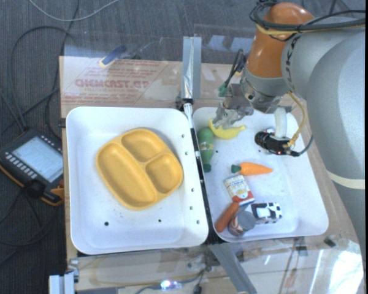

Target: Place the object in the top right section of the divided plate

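Bright even overhead light, soft shadows, mild glare on white bins (80, 225), slightly soft focus

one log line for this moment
stage: pick | gripper: at banana, right bin | divided plate: left bin, nothing placed yet

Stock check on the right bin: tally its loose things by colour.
Yellow: 1 (banana)
Green: 1 (cucumber)
Orange: 2 (carrot, sausage)
Grey: 1 (can)
Black-and-white: 1 (toy)
Many-coloured: 1 (packet)
Total: 7
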{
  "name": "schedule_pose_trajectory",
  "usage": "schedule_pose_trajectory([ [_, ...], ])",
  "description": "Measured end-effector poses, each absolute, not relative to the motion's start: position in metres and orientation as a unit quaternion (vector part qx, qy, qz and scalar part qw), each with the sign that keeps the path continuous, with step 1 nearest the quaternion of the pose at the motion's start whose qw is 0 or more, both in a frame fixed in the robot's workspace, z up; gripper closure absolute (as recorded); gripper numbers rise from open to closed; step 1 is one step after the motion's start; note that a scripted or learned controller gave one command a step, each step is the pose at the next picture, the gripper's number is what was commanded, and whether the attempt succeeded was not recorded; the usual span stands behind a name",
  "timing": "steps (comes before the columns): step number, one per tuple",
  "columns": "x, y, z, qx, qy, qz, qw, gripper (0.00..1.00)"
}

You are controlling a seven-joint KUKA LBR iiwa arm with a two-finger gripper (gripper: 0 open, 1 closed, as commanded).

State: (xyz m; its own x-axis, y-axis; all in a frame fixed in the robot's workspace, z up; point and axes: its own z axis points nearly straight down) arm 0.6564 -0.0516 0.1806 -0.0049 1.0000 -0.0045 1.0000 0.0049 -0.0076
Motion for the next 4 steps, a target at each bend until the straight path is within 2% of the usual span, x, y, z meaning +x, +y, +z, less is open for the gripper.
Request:
schedule_pose_trajectory([
  [1, 0.621, -0.070, 0.300, -0.735, -0.678, 0.0034, 0.001, 1.00],
  [2, 0.601, -0.122, 0.339, -0.662, -0.749, 0.0028, 0.000, 1.00],
  [3, 0.549, -0.159, 0.432, -0.662, -0.749, 0.0023, 0.000, 1.00],
  [4, 0.502, -0.178, 0.393, -0.651, -0.759, 0.0027, 0.001, 1.00],
])
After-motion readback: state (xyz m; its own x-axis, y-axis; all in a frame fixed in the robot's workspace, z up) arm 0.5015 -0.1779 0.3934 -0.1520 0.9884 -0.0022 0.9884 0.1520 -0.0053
